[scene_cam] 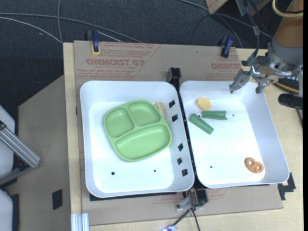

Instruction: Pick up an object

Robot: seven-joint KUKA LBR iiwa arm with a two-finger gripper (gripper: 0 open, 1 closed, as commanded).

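My gripper (250, 84) hangs over the far right corner of the right bin (269, 129), fingers spread open with nothing between them. In that bin lie a small yellow piece (204, 103), a green stick (214, 114) and a second green stick (200, 123) at the far left. A small orange pretzel (253, 165) rests near the front right corner. The gripper is well to the right of and above the yellow piece and the green sticks.
The left bin (96, 167) holds a green divided plate (137, 130) with a tan item (159, 108) at its far edge. Black clips (179, 143) run down the seam between the bins. Cardboard (130, 57) lies under both bins, held by blue clamps (96, 42).
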